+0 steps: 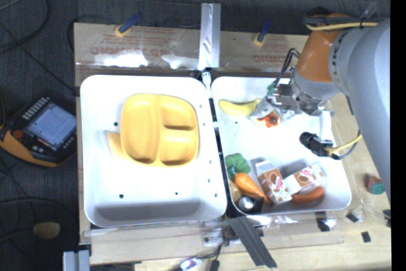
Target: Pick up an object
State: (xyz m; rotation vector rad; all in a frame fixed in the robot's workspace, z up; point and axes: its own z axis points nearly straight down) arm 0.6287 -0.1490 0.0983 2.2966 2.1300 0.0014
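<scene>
Robot arm reaches into right bin (336, 197), beside a yellow banana (238, 107).
The jaws (274, 105) hover just right of it; whether open or closed, I cannot tell.

Right bin (339, 190) centre open, toy pile (276, 184) crowding front, banana (238, 107) at back

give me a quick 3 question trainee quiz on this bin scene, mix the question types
1. True or false: the yellow divided tray lies in the left bin.
2. Which object lies nearest the claw? A) carrot B) banana C) yellow divided tray
3. Fill in: the carrot and the small cartons sit along the right bin's ____ edge, bottom of the view.

Key: 1 true. 2 B. 3 near.
</scene>
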